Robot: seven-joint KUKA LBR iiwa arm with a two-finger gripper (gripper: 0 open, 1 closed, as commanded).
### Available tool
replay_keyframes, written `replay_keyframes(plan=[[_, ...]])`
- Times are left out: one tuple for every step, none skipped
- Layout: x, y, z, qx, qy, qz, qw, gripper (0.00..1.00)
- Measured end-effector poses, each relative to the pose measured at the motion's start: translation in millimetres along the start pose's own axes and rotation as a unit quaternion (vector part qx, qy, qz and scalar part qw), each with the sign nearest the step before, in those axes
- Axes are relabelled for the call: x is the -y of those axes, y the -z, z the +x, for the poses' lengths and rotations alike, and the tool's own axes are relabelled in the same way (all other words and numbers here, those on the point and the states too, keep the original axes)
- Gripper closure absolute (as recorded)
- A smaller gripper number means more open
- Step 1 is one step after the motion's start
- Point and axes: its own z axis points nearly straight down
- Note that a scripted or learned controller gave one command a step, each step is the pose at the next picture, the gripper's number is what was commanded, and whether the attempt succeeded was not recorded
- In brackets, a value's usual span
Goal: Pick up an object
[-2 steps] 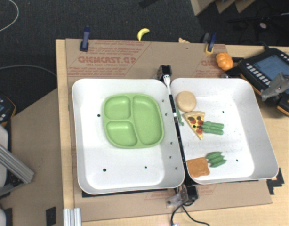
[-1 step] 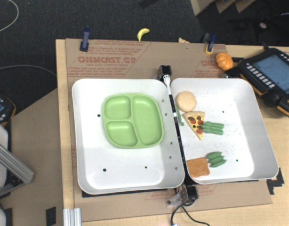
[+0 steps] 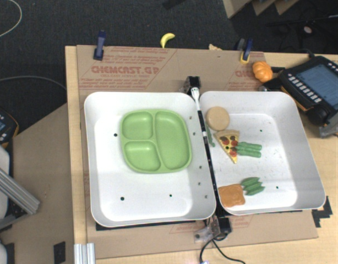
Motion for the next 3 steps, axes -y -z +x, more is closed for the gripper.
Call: replay_keyframes(plan=[[1.5,188.0,2.3,0.008,0.002,-0.018,0.9998,0.0],[0.2,15.3,-0.1,0.0,0.0,0.0,1.0,0.0],[1.4,180.2,-0.8,0.008,0.001,-0.018,0.9998,0.0]])
